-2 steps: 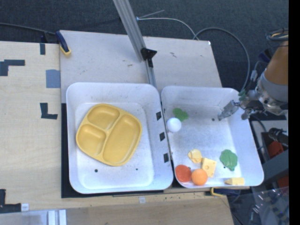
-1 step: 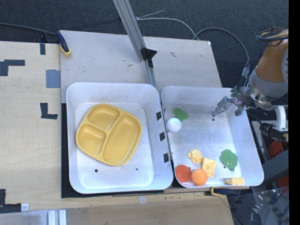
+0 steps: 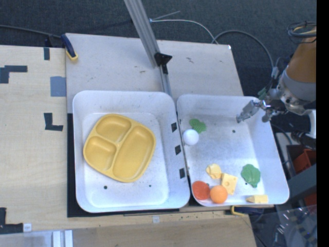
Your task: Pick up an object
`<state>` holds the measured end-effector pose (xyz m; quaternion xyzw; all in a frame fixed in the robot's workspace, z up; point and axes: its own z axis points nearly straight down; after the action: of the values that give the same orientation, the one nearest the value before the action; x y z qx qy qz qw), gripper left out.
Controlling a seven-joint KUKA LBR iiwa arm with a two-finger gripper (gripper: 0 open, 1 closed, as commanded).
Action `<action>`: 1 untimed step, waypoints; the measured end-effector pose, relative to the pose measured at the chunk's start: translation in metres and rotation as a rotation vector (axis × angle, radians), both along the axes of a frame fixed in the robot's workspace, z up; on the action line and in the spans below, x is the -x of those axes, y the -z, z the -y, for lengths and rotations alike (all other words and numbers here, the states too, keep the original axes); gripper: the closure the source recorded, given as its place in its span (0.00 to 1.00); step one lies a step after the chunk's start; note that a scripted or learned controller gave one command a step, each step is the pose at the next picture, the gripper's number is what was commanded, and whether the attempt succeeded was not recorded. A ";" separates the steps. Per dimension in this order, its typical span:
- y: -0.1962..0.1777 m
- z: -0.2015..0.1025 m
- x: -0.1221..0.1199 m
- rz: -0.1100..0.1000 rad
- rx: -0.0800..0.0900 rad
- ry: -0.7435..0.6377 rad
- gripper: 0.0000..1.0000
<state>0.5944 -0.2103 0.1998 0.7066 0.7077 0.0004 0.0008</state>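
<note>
**Arm at far edge of right bin; no object held**

2 shallow white bins are seen side by side on the bench. The left bin is occupied by a yellow divided plate with 3 compartments, lying flat near its middle.

The right bin holds the loose objects. A white ball is found against the bin's left wall, touching a small green leafy piece just above it. Along the near edge, a red round piece and an orange ball are seen touching. 2 yellow pieces lie just above them. A second green piece is noted to the right, and a small yellow block rests in the near right corner.

The gripper is positioned over the upper right corner of the right bin, well apart from all objects. Its 2 fingers are spread apart, and nothing is seen between them. The grey arm with its orange band enters from the right.
</note>
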 end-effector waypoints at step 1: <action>-0.022 0.000 -0.005 -0.001 0.000 0.000 0.00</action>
<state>0.5994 -0.2101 0.2215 0.7066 0.7076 0.0004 0.0005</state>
